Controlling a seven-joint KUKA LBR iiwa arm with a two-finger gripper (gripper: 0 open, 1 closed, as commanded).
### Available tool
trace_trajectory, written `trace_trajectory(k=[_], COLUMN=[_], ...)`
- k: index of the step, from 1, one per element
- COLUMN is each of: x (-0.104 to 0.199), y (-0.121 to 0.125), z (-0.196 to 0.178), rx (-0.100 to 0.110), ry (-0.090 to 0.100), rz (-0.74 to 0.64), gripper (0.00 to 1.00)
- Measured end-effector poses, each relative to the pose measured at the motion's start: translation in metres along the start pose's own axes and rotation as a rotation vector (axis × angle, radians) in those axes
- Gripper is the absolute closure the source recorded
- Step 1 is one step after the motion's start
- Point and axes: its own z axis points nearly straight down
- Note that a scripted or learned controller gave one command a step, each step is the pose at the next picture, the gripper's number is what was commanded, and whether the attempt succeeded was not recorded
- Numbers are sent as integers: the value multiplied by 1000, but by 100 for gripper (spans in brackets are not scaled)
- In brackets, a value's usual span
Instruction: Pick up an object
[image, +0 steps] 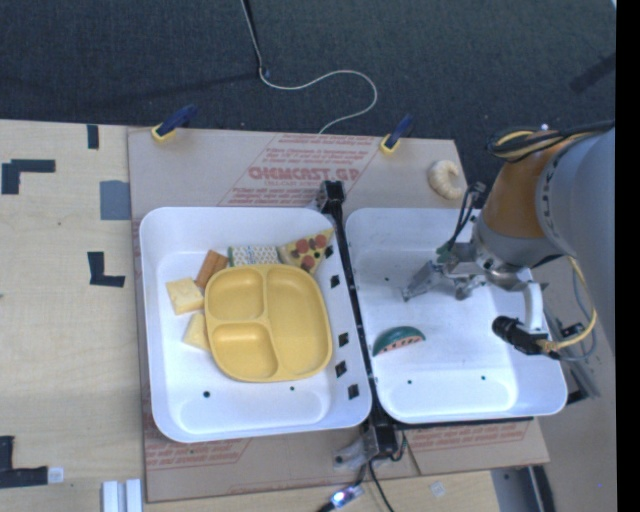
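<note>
My gripper (412, 290) hangs over the middle of the right bin (520, 390), with its fingers pointing left. Nothing shows between them. A small green and red slice-shaped toy (398, 340) lies on the bin floor just below and left of the gripper, apart from it. In the left bin (170, 400) a yellow divided plate (268, 322) rests on several food toys: a pizza slice (308, 250), a brown piece (210, 267) and pale crackers (185, 296).
A beige ring-shaped object (446, 179) lies on the cardboard behind the right bin. Blue and yellow clamps (173, 122) hold the cardboard's far edge. A black divider (345, 300) runs between the bins. The arm's body (560, 210) covers the right bin's far right corner.
</note>
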Motion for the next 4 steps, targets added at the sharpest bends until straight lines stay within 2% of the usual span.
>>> trace_trajectory(k=[1,2,3,4], x=[0,0,6,5], y=[0,1,7,10], z=[0,-11,-71,-114], rx=[-6,-7,-10,-10], ry=[-1,-2,-1,-1], rz=[0,0,-1,0], gripper=[0,100,100,100])
